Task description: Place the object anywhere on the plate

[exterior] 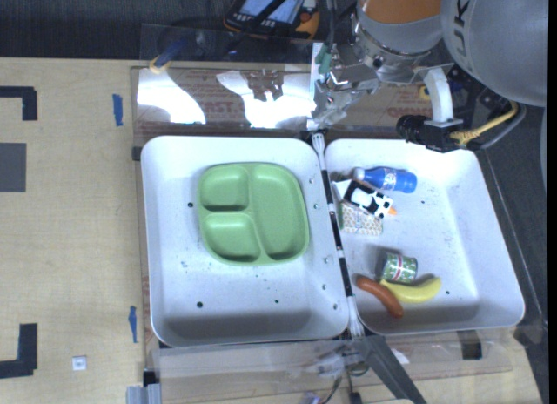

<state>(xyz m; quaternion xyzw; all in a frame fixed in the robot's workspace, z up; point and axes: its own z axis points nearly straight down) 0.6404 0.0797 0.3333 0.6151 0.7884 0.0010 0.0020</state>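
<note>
A green plate (253, 212) with three compartments lies in the left bin (174, 289). The right bin (461, 219) holds a blue bottle (388, 179), a black-and-white toy (365, 198), a patterned packet (360, 219), a green printed cup (399, 266) on its side, a yellow banana (419, 290) and a red sausage (380, 295). My gripper (329, 108) hangs above the far end of the rim between the two bins, beyond the bins' back edge. Nothing shows between its fingers.
A handheld controller (268, 9) lies on the dark floor at the back. A shiny panel (226, 97) runs behind the bins. The grey arm (487, 19) with its orange band crosses the top right. Cables (474, 132) hang near the right bin's far edge.
</note>
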